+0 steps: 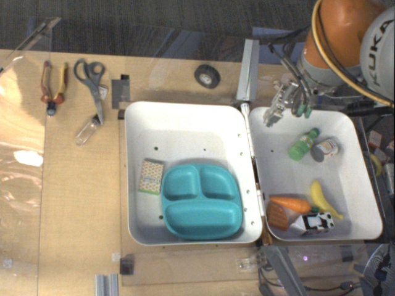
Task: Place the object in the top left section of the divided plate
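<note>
A teal divided plate [200, 217] lies in the left bin [185, 122], with two small sections on its far side and one large section near me. Its top left section [182, 184] holds nothing. My gripper [287, 111] hangs over the far left corner of the right bin [352, 165], open, with nothing between its fingers. Below it in that bin lie a green bottle [303, 145], a grey can [325, 148], a banana [324, 199], a carrot [291, 203] and a black-and-white box [316, 222].
A small patterned card [151, 176] lies flat beside the plate's left edge. On the bench behind the bins are scissors [92, 85], pliers [52, 86] and a tape roll [207, 76]. A metal post [248, 69] stands between the bins' far corners.
</note>
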Action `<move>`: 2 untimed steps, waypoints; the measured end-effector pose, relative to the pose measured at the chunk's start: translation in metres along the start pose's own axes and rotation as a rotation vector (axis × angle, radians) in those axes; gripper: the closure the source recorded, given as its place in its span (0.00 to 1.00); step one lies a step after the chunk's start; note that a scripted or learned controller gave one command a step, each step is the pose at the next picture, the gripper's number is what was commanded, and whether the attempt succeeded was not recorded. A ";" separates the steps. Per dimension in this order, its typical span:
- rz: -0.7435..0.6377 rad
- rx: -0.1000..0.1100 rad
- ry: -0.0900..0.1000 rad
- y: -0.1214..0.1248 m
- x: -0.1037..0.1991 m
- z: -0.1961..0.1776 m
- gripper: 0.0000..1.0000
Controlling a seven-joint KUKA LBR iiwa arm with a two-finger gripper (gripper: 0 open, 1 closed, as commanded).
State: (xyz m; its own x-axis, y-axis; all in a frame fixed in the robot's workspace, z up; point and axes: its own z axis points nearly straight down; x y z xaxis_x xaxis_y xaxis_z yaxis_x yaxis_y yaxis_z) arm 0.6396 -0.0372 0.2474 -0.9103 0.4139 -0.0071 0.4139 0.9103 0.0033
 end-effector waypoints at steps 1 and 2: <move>-0.151 0.000 -0.006 -0.101 -0.030 -0.122 1.00; -0.205 0.001 -0.001 -0.109 -0.066 -0.053 1.00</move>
State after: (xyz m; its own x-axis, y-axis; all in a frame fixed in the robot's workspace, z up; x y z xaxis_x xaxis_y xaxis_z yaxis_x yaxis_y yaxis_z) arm 0.6546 -0.1639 0.3005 -0.9754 0.2203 -0.0084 0.2203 0.9754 0.0011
